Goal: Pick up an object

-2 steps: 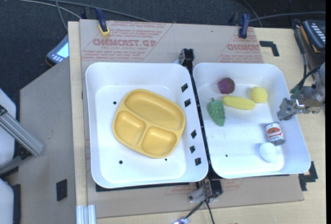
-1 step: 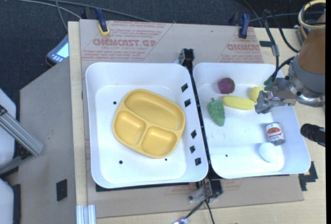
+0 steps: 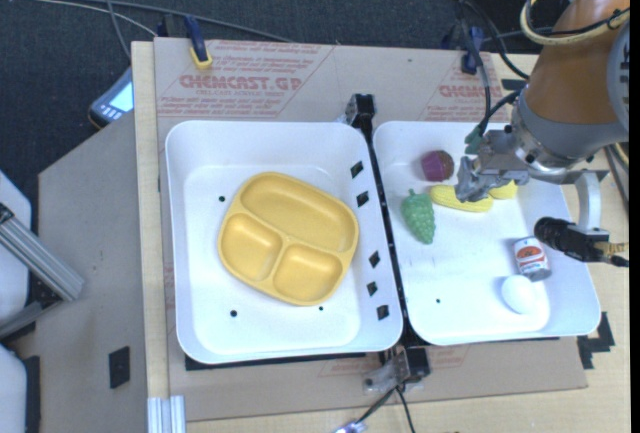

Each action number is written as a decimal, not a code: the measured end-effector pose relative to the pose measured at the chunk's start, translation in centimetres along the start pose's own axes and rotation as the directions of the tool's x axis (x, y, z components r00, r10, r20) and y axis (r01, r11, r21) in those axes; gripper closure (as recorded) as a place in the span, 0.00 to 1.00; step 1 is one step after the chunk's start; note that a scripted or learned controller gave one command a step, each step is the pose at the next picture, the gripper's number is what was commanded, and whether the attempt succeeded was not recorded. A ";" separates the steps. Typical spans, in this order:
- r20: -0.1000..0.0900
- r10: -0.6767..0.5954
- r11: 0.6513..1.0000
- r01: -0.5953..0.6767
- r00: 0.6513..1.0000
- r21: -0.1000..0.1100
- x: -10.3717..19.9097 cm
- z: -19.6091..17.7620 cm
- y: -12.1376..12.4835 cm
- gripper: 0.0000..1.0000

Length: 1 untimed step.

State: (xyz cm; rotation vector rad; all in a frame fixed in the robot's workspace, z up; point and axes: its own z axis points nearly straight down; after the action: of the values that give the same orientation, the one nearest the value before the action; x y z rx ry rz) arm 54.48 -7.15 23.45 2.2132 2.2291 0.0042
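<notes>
The gripper (image 3: pixel 474 189) hung low over the toy banana (image 3: pixel 462 200) at the frame's right, probably to grasp it.

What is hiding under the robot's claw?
Under the gripper lies a yellow banana in the right bin, beside a purple fruit. The banana's middle is covered, so any grip is unseen.

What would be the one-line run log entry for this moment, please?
task: pick object | gripper: low over banana, right bin | grasp: unconfirmed | nearby: purple fruit, green grapes | left bin: yellow tray
</notes>
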 end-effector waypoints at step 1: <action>0.000 0.000 1.000 0.000 1.000 -0.001 5.3 -0.7 2.4 1.00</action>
State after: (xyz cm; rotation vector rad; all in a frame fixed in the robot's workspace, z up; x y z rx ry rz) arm 56.82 -1.80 24.13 2.2128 2.2284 0.0056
